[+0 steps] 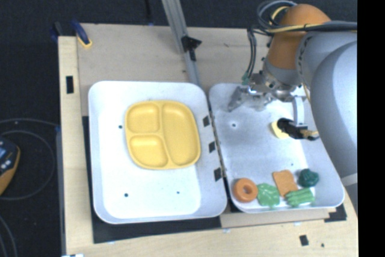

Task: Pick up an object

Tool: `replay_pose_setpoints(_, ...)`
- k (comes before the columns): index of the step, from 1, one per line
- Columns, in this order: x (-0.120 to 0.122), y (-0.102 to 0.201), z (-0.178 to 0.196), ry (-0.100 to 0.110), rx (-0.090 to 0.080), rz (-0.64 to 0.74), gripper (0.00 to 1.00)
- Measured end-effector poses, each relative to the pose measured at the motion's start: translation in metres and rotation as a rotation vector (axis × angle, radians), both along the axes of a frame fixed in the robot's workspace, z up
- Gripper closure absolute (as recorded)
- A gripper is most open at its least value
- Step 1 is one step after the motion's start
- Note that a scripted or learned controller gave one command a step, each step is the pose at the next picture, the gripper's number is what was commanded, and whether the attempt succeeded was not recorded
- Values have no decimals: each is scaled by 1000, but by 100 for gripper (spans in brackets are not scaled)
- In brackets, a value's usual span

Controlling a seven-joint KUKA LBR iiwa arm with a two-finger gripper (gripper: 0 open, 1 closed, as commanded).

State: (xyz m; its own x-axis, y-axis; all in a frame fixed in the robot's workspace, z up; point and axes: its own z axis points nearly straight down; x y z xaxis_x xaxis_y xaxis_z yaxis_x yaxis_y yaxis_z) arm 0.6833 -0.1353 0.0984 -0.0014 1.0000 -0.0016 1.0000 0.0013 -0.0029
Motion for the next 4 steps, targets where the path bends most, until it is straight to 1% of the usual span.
replay_pose_setpoints(1, 2, -1, 15, -9, -3, 1, 100)
replay_pose_setpoints(2, -6, 1, 70, -9, 1, -4, 100)
replay_pose_setpoints(3, -8, -2, 115, -9, 0, -6, 100)
replay_pose_setpoints(4, -7, -4, 170, -11, -1, -1, 100)
